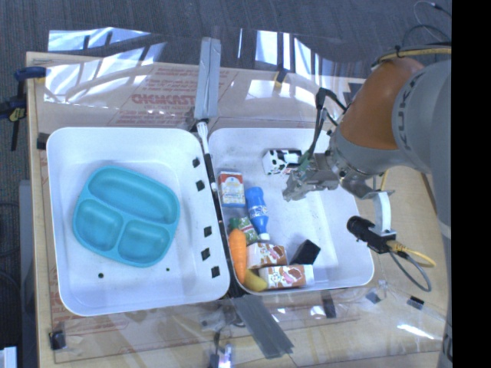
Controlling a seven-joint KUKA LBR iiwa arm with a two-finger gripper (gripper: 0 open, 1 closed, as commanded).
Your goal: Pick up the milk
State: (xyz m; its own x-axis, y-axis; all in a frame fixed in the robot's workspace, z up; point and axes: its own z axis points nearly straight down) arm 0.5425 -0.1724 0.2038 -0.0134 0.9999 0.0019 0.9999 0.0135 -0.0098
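The milk (279,160) is a small white carton with black cow patches, lying near the back of the right bin (347,240). My gripper (298,185) hangs low over the bin floor just to the right of the carton and a little nearer the front. Nothing shows between the gripper and the bin floor, and the carton lies apart from it.
Along the right bin's left wall lie a red and white carton (231,188), a blue bottle (257,211), a carrot (238,253), a banana (255,280), a brown drink box (288,276) and a black block (306,251). A blue divided plate (126,215) sits in the left bin (61,282).
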